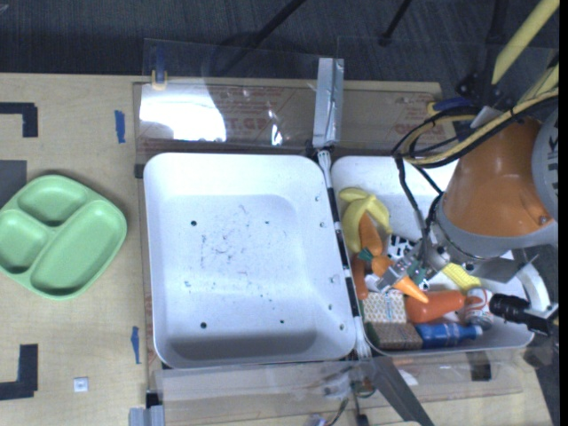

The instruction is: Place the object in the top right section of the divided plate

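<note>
Green divided plate [60, 235] lying on the wooden bench, well left of both bins. Down in the right bin [390, 174], gripper [410, 272] sitting among a clutter of small toys: yellow banana [366, 209], orange carrot [433, 305], blue piece [448, 333] along the front wall. Left bin [240, 256] between plate and arm.

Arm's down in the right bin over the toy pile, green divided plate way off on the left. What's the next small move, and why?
Probably settle the gripper onto one piece, likely the orange carrot just beside it, before any lift. The gripper sits low in the right bin amid crowded toys, with the banana close behind. The green divided plate lies far left, beyond the left bin, so no carry makes sense yet.
</note>
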Tool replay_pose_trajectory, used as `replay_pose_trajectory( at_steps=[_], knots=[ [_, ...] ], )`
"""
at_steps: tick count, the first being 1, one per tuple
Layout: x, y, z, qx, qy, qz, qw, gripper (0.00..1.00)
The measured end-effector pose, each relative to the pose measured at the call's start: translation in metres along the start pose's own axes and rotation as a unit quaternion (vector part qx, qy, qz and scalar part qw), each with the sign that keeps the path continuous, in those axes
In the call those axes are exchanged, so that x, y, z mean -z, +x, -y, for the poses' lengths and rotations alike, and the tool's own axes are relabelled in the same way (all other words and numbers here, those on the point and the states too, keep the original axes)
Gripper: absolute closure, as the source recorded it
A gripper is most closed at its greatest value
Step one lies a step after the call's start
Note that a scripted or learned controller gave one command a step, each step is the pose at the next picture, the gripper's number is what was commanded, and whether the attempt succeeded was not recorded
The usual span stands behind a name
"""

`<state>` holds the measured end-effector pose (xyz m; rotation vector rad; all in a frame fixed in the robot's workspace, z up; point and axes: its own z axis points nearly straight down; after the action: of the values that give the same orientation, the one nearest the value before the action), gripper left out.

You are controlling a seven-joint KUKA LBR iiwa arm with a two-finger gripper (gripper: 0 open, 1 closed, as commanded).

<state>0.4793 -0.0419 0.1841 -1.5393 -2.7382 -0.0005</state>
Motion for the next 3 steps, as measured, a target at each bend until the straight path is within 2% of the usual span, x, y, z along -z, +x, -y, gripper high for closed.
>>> replay_pose_trajectory(
  at_steps=[1, 2, 3],
  knots=[
    [0.0, 0.04, -0.024, 0.016, 0.0, 0.0, 0.9999, 1.0],
    [0.0, 0.102, -0.062, -0.012, 0.0, 0.001, 0.9999, 1.0],
    [-0.036, 0.118, -0.071, -0.029, 0.001, -0.001, 0.9996, 1.0]
  ],
)
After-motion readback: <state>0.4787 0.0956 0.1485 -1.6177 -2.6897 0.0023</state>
